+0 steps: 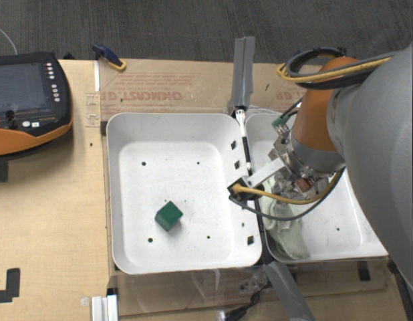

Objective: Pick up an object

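The arm [367, 112] comes in from the right and bends steeply down into the right bin [340, 243], so its bulk covers most of that bin. Its hand [293, 196] sits low near the bin's left wall, close to the divider between the two bins, with cables looped around the wrist. Whether the hand is open, closed or gripping anything I cannot tell; the wrist and cables hide it. Just below it lies something pale and crumpled [290, 236] against the bin floor (a cloth or soft wrapper, perhaps; too blurred to name), and the hand seems aimed at that, which would explain the low, crowded pose.

The one thing I can name plainly is a green block [169, 216], lying alone on the floor of the left bin [119, 179], toward its lower middle and well apart from the hand. An orange-edged control pendant [26, 102] rests on the counter [46, 233] at far left, out of the way.
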Action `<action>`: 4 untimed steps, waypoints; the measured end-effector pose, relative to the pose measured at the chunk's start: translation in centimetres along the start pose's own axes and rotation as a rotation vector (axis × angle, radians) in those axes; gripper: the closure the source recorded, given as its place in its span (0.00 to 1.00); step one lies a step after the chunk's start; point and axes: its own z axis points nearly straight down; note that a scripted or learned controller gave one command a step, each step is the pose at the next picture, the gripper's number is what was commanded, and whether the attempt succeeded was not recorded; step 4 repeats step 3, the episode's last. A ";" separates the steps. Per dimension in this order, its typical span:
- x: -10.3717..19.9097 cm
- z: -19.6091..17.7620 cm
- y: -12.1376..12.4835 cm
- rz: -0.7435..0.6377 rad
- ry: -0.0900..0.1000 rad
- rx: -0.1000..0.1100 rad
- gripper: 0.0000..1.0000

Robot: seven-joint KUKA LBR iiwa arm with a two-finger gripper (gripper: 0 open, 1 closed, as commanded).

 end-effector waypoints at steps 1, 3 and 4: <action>-3.1 -5.7 2.4 -0.264 0.001 -0.001 1.00; -5.7 -6.2 8.0 -0.230 0.001 -0.001 1.00; -5.7 -6.2 8.0 -0.230 0.001 -0.001 1.00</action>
